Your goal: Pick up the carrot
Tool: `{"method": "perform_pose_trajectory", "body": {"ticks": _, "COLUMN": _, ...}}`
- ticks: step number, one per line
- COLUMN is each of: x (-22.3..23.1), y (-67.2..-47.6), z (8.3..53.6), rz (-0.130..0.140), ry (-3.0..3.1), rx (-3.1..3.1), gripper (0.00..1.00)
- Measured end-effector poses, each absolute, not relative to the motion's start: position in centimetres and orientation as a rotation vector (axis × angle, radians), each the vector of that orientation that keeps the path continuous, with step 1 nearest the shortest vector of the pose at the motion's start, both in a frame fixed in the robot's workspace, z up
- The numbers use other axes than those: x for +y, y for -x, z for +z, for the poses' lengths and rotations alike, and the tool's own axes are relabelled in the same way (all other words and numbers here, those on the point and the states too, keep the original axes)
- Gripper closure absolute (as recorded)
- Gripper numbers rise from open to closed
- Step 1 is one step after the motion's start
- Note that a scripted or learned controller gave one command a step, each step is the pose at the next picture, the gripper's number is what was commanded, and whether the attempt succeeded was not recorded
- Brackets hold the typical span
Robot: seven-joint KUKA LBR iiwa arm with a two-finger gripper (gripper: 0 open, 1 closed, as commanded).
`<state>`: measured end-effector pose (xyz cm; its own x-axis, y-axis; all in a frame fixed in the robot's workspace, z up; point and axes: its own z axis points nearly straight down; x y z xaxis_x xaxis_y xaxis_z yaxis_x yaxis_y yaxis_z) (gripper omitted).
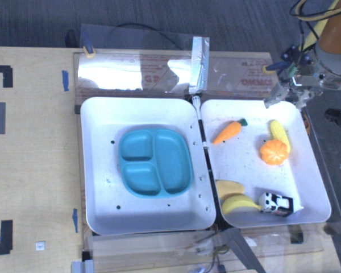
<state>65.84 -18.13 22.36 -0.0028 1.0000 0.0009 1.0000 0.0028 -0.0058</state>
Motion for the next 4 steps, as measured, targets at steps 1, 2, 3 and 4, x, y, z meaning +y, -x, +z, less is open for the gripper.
{"method": "perform_pose_trajectory", "body": {"ticks": 1, "x": -12.5, "y": -65.0, "z": 13.6, "rz": 0.006, "ry": 1.893, "rx": -2.498, "gripper": 0.00}}
{"method": "perform_pose_trajectory", "body": {"ticks": 2, "x": -16.1, "y": -60.4, "z": 15.9, "rz": 0.004, "ry": 1.845, "rx": -2.541, "gripper": 0.00}}
{"method": "perform_pose_trajectory", "body": {"ticks": 3, "x": -12.8, "y": -66.7, "z": 17.4, "rz": -0.002, "ry": 1.916, "rx": -2.493, "gripper": 0.00}}
{"method": "perform_pose_trajectory", "body": {"ticks": 4, "x": -10.9, "y": -65.8, "z": 8.5, "rz": -0.004, "ry": 2.078, "rx": -2.362, "gripper": 0.00}}
